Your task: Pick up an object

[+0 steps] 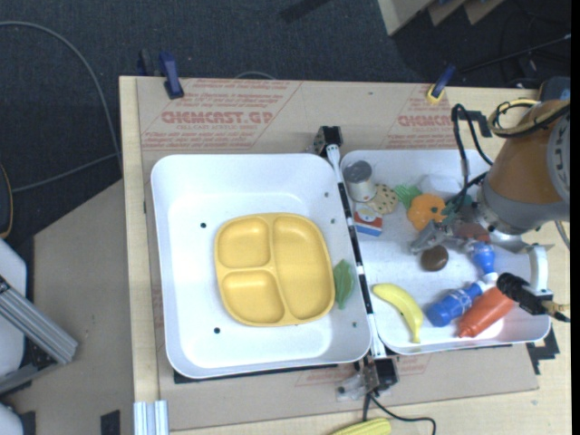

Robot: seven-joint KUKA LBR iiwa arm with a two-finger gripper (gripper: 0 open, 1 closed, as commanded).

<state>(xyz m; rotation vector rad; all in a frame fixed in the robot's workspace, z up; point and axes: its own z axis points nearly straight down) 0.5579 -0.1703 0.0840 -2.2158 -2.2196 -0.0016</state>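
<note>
Camera view, looking down at a slant on the bench, and two white bins sit side by side on the cardboard-covered top. Left bin (pixel 181 243) carries a yellow divided plate (pixel 274 268) right in the middle of the frame, three compartments, and a green leaf-shaped piece (pixel 343 284) lies just beside the plate's right edge, close to the wall between the bins. Over to the right bin (pixel 399 166), and it's busy: a small grey can (pixel 358 179) at its upper left corner, a speckled cookie (pixel 387 198) just beside it, a red and white piece (pixel 367 223) below the can. An orange fruit (pixel 425 210) sits near the centre of this bin with a bit of green at its upper left. Lower down, a yellow banana (pixel 403 306) curves along the bottom left, a blue bottle (pixel 453 304) next to it, and an orange carrot-like piece (pixel 487 312) touching the bottle toward the lower right corner. Now the arm (pixel 530 175), coming in from the right edge, orange band showing, wrist low over the bin. Its gripper (pixel 433 240) points left, hovering right by a brown round object (pixel 436 258), between the orange fruit and that brown piece. Whether it has closed on anything, I cannot tell from this angle.
</note>
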